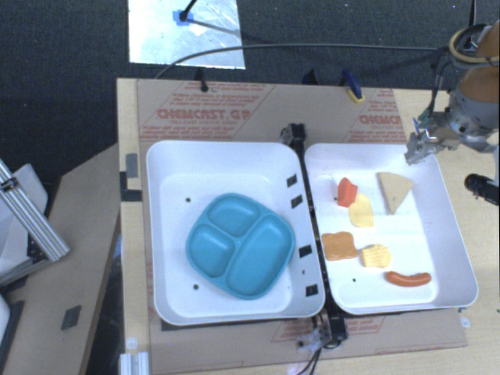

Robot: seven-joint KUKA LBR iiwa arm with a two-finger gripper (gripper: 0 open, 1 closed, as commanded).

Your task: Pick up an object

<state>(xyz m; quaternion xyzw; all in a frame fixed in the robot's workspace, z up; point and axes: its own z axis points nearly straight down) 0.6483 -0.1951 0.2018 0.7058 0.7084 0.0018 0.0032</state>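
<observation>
Camera view
Arm: the grey arm (473,92) enters at the upper right, orange band above the wrist.
Gripper: the gripper (418,148) hangs over the far right corner of the right bin (453,233), near its rim.
Fingers: too small and dark to read; whether they are apart or together cannot be told. Nothing is seen between them.
Tan wedge: the tan wedge (393,190) lies on the bin floor just below and left of the fingers, apart from them.
Red piece: the red piece (346,191) lies further left of the fingers, touching the yellow piece (360,211) beneath it.
Other food items: the orange slab (339,245), the ridged yellow chip (376,255) and the sausage (408,279) lie well below the fingers, toward the near edge.
Left bin: the left bin (180,178) holds a blue divided tray (241,244), well left of the fingers.
</observation>
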